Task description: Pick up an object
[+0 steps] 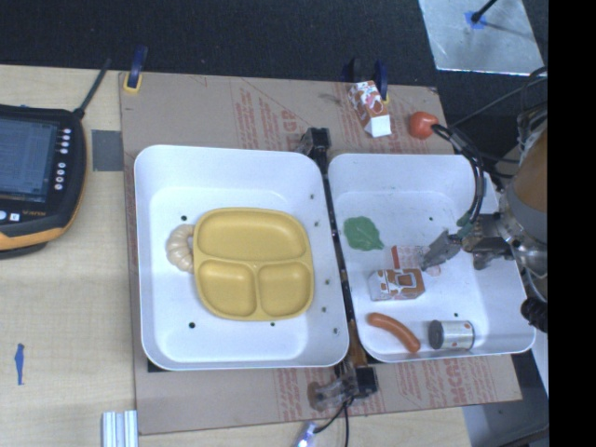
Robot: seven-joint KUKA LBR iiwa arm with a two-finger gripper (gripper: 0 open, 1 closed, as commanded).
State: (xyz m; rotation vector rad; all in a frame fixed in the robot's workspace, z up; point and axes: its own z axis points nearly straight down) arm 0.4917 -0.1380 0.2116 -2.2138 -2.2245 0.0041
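Low in the right bin (503, 333): an orange-red sausage-shaped toy (393, 331) beside a small grey metal can (451, 334). Just above, a brown-and-white printed carton (398, 283), tipped on its side — likeliest target. Right beside it, the dark two-finger gripper (441, 252), fingertips spread apart, nothing between them. Best dropped squarely over the carton before closing. Further up, a green leaf-shaped piece (363, 233).
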